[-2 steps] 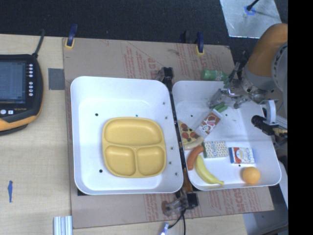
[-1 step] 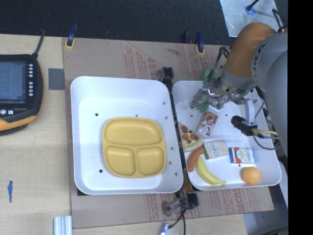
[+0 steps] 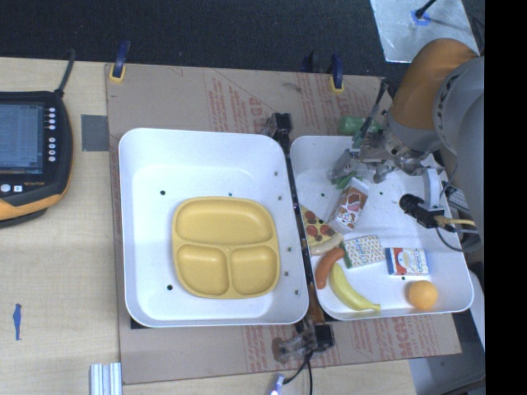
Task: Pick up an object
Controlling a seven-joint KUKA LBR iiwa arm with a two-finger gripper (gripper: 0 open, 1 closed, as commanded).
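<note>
Seemingly mid-approach, the gripper [image 3: 356, 164], finger state untellable, hovers just above the small red-and-white packet [image 3: 351, 207], needing descent.

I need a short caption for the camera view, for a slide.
KUKA arm reaches into the right bin of toy food, its pincer above a small packet; left bin holds a yellow tray.

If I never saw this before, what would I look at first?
Probably the big yellow tray with three sections, sitting alone in the left bin. Next, the toy food in the right bin: a banana, an orange and a pizza slice. The grey arm's gripper hangs over that bin's far end.
</note>
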